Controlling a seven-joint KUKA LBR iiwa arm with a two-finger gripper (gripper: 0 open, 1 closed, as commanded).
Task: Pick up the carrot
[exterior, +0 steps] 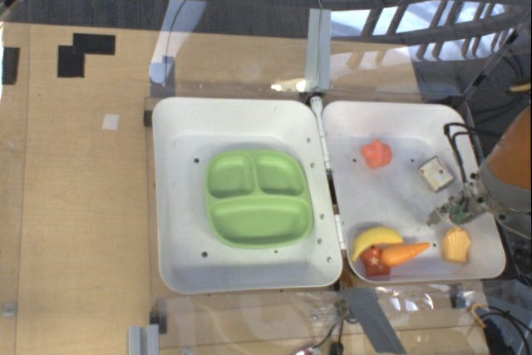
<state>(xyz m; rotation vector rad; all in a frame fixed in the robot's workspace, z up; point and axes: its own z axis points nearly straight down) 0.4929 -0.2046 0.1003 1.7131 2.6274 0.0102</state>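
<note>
Well, my gripper (449, 212) sits up-right of the carrot (406, 253), which lies roughly crosswise; jaw state I can't tell.

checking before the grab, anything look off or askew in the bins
Nothing damaged or spilled. The carrot lies crowded against a banana and a red item in the right bin's near corner; the hand sits apart from it.

Arm reaches in from right, hand (453, 210) low, w/ nothing gripped.
</note>
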